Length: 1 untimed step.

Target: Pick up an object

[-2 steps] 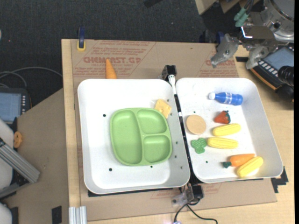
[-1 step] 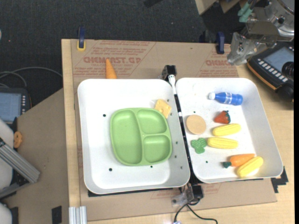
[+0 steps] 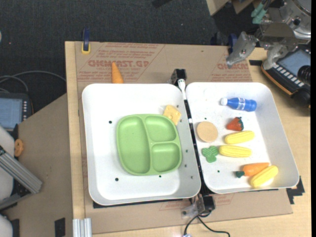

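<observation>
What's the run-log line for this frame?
phase: pre-grasp | gripper: above bench beyond right bin, holding nothing seen | right bin: bottle, corn, carrot | left bin: green plate

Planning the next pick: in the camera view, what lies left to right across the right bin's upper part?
Tan round disc → blue and white bottle, with the red strawberry just below the bottle.

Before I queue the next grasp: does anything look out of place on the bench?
Yes. An orange carrot-shaped toy lies on the brown board behind the left white bin, outside both bins. The other toys sit inside the right white bin or beside the green divided plate.
</observation>
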### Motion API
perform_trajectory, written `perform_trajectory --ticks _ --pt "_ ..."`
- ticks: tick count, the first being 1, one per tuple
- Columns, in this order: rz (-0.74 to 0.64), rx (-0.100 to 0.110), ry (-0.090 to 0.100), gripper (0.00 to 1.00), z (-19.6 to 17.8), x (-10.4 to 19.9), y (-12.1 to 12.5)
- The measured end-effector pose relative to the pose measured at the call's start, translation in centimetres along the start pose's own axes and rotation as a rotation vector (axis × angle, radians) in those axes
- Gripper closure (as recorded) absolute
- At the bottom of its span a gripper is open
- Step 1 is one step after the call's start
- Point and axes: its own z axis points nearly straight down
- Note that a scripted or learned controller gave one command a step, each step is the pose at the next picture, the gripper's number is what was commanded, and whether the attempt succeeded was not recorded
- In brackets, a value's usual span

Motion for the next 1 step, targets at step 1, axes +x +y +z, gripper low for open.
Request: perform_trajectory --ticks 1 --pt "0.01 0.004 0.001 0.0 0.42 -6.65 -6.84"
